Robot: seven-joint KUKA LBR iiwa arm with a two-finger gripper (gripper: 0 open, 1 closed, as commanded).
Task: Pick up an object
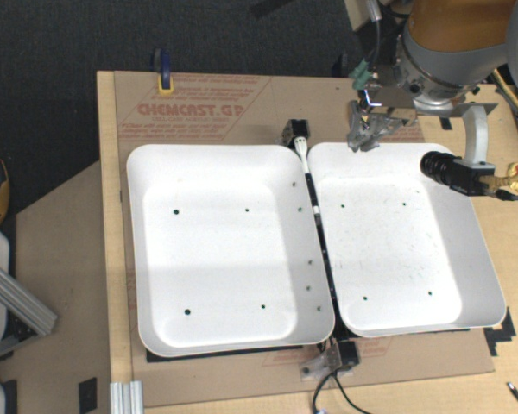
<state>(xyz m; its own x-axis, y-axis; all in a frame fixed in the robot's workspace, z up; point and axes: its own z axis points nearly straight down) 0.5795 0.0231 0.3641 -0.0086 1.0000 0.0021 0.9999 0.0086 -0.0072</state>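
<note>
As the camera looks down on the table (60,231), we see at far left a blue-and-yellow clamp (162,69) biting the far edge of a brown sheet (198,102) printed in red with "CHEMCAST GP". On that sheet lies the left bin (147,231), a shallow white tray with rounded corners, its floor marked by four small dark dots.

Moving right, we come to the seam where the two trays meet edge to edge. A black clip (295,131) sits at its far end. A second clip (344,354) sits at its near end, with a dark cable trailing off toward the bottom of the view.

The right bin (466,257) matches its neighbour in shape and carries the same four dots, though its floor shows a faint grey speckling.

The grey arm (457,24), with its orange band, reaches in from the upper right. Its jaws point down over the far left corner of the right bin, just beside the far clip. Whether they stand wide or narrow, or are closed on any object, we cannot tell from this view.
</note>
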